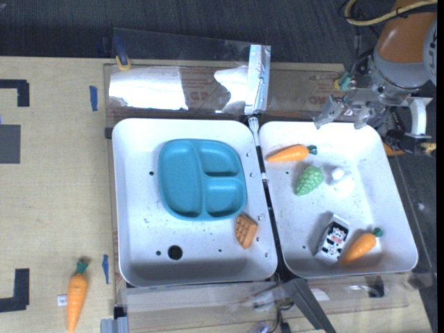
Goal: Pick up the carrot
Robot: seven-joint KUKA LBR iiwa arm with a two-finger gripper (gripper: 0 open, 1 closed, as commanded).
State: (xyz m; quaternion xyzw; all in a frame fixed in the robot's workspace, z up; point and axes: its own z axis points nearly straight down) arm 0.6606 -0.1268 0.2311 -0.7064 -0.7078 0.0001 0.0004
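Observation:
Two carrots lie in the right bin (pixel 395 186). One carrot (pixel 286 153) is near the bin's back left, its green top pointing right. The other carrot (pixel 361 245) rests at the front right beside a black-and-white box (pixel 334 240). A third carrot (pixel 76 293) lies on the bench outside the bins, at the front left. My gripper (pixel 345 118) hangs over the back rim of the right bin, right of and behind the nearest carrot. It is open, with nothing between its fingers.
A green bumpy item (pixel 309 180) and a small white object (pixel 338 175) sit mid right bin. The left bin (pixel 132 186) holds a blue divided plate (pixel 202 177), an orange waffle-like piece (pixel 245 229) and a small black disc (pixel 175 252). A clear panel (pixel 187 82) stands behind the bins.

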